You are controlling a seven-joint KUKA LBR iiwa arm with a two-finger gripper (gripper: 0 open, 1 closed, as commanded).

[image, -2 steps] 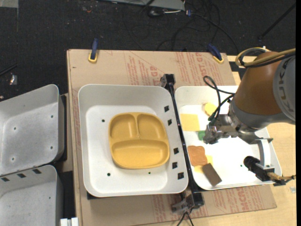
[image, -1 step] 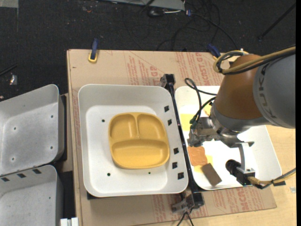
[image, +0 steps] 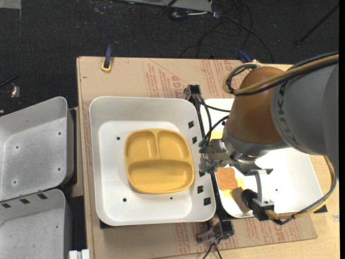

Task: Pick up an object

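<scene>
A yellow divided plate (image: 159,161) lies flat in the middle of the left bin (image: 108,144). In the right bin (image: 294,185), near its left wall, sits a small orange square piece (image: 227,178), and a yellow piece (image: 235,194) peeks out just below it. My gripper (image: 214,162) hangs low over the wall between the two bins, directly above and to the left of the orange piece. The wrist and arm hide most of the gripper and much of the right bin.
The bulky grey and orange arm (image: 275,112) covers the upper part of the right bin. Both bins rest on a cardboard sheet (image: 145,74). White panels (image: 32,144) lie off the bench at left.
</scene>
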